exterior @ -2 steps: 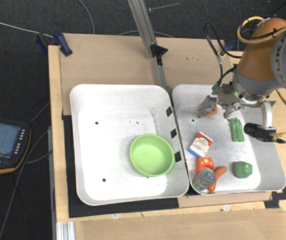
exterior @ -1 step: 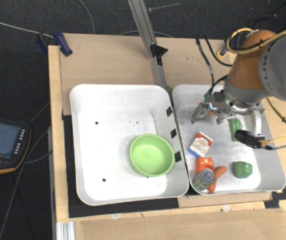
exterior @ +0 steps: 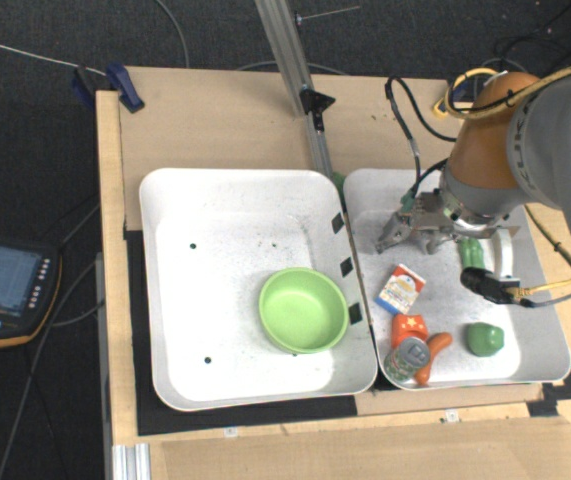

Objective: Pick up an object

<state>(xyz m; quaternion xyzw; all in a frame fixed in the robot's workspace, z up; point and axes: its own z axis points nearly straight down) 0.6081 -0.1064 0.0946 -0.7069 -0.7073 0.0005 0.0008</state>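
Even, diffuse overhead light, moderately bright. White bins near overexposed, speckle visible. Soft short shadow under green bowl and arm. Dark floor underexposed. Slight overall softness, compression grain; no strong glare or edge distortion.

A light-brown wooden surface carries two shallow white plastic bins side by side, their inner rims touching: the larger left bin and the right bin. A black mat shows under the left bin's near and left edges
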